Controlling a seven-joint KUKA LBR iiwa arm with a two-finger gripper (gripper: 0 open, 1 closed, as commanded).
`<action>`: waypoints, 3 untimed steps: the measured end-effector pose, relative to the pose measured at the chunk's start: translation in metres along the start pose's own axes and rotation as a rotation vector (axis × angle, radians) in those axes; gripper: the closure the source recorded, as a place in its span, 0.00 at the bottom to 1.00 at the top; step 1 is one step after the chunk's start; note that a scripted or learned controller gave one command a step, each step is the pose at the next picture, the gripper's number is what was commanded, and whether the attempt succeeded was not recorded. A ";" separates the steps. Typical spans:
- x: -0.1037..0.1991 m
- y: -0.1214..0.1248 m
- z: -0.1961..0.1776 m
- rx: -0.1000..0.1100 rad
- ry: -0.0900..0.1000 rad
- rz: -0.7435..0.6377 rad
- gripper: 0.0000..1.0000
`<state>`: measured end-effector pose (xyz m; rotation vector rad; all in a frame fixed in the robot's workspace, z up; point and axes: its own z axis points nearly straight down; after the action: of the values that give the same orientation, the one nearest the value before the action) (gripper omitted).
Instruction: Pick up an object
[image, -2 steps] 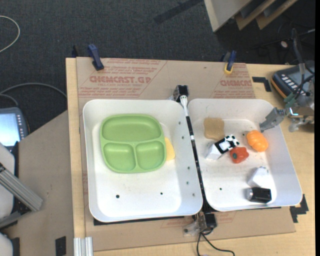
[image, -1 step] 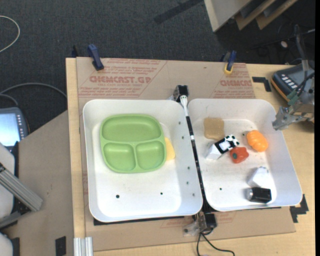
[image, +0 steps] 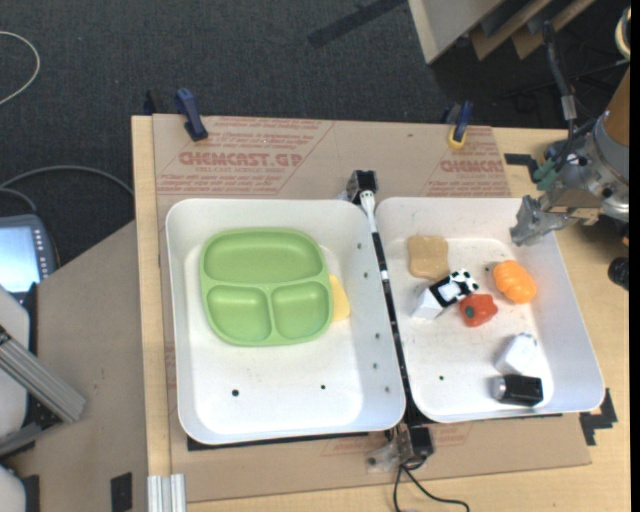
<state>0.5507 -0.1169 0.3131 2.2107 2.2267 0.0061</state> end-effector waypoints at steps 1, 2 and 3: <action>0.065 -0.012 -0.055 -0.002 0.001 -0.001 1.00; 0.091 0.027 -0.027 0.004 0.000 0.003 1.00; 0.130 0.046 -0.171 -0.015 0.001 0.001 1.00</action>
<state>0.5947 0.0138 0.4844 2.2049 2.2191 0.0237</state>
